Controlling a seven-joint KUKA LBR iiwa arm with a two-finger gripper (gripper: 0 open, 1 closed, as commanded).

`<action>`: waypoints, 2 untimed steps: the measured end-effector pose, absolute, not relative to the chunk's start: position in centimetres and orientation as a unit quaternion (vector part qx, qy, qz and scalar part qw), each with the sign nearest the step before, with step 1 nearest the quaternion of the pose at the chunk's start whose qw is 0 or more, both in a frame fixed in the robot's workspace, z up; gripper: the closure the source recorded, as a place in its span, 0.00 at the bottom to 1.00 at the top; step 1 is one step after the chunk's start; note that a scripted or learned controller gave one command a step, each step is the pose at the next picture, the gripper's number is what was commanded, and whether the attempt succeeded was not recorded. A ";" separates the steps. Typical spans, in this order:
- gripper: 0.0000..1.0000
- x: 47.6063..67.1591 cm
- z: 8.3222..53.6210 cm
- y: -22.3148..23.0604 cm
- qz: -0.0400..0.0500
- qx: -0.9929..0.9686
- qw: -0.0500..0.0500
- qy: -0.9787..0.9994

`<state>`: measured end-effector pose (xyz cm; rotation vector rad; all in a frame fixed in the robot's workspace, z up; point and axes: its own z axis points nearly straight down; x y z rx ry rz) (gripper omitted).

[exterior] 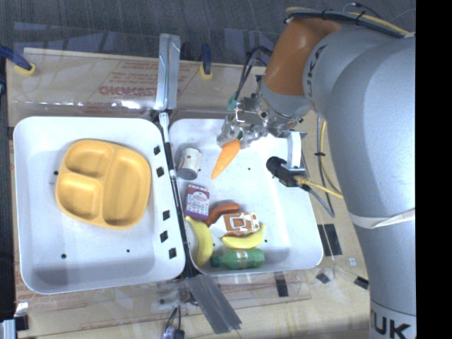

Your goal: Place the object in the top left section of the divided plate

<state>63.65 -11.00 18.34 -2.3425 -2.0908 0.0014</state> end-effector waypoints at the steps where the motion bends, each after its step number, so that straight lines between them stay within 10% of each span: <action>1: 1.00 59.0 30.7 -12.7 0.001 -0.665 0.000 -0.747; 2: 1.00 51.5 42.7 -19.4 0.000 -0.612 -0.001 -0.790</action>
